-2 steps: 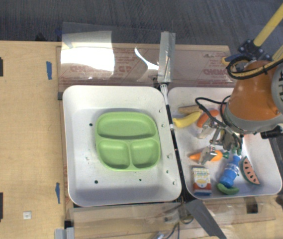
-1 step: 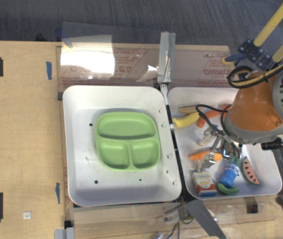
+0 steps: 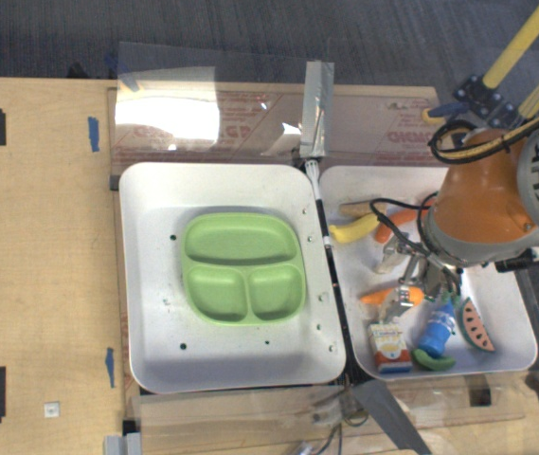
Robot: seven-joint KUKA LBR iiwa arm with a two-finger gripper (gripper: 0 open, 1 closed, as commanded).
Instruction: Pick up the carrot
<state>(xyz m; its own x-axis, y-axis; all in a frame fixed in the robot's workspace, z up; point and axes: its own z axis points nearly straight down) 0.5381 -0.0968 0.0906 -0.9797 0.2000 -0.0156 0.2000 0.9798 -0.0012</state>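
The carrot [image 3: 377, 298] is a small orange piece lying in the middle of the right bin [image 3: 525, 354]. My gripper [image 3: 409, 292] hangs below the orange-banded wrist [image 3: 482, 207], directly at the carrot's right end and low over the bin floor. The gripper body hides that end of the carrot, so I cannot tell whether it touches it.
Around the carrot in the right bin lie a yellow banana [image 3: 354, 228], another orange item [image 3: 398, 220], a small carton [image 3: 389, 341], a blue bottle [image 3: 437, 330], a green piece [image 3: 436, 358] and a watermelon slice [image 3: 478, 328]. The left bin [image 3: 146, 254] holds a green divided plate [image 3: 244, 265].
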